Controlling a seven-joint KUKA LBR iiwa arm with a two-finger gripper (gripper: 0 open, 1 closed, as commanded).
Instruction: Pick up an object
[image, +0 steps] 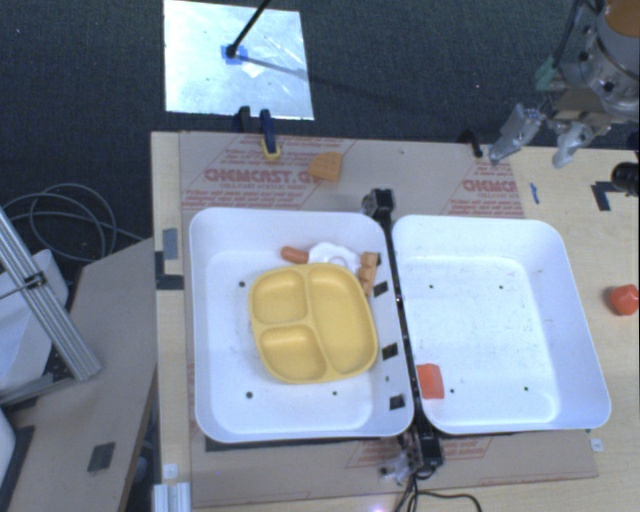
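Note:
My gripper hangs at the top right, above the bench behind the right bin, its two fingers spread apart with nothing between them. A yellow three-part plate lies in the left bin. Behind the plate sit a small orange sausage-like piece, a white object and a tan piece near the divider. An orange-red block rests in the near left corner of the right bin.
A tan sponge-like block lies on the bench behind the left bin. An orange-red object sits on the bench to the right of the right bin. Blue and yellow clamps grip the bench's far edge.

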